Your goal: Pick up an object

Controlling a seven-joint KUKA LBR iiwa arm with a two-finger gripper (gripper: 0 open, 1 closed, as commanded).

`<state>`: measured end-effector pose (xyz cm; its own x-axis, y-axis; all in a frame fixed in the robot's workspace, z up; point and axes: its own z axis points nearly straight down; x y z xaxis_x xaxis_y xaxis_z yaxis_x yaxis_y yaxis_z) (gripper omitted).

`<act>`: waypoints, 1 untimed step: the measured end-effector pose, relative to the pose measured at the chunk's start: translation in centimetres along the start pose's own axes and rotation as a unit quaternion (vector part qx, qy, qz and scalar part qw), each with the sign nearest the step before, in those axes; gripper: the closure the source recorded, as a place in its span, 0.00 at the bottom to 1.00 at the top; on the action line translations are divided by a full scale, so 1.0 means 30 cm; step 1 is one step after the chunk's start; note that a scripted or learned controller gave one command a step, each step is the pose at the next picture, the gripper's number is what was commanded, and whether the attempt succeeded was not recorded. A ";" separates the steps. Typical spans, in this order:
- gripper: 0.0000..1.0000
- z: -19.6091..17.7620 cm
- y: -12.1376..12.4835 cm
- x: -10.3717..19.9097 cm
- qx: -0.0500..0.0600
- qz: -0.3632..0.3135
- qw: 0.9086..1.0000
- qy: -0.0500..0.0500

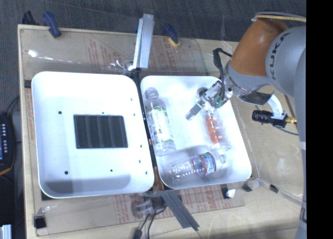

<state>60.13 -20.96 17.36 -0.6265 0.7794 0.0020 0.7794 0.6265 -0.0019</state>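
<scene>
Gripper point(200, 107) hovers in the right bin point(179, 86), finger state unclear, and should descend squarely across the orange-labelled bottle point(214, 128) just near it.

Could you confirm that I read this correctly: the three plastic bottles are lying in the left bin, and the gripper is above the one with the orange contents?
Not quite: the three bottles lie in the right bin, as the camera view shows. The gripper is indeed above the orange-filled bottle; the green-labelled bottle and blue-labelled bottle lie nearby.
</scene>
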 end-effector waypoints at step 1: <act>0.00 -0.025 -0.041 0.037 0.000 -0.012 1.000 0.000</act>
<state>58.49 -20.86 18.13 -0.6454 0.7638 0.0021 0.7638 0.6454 -0.0018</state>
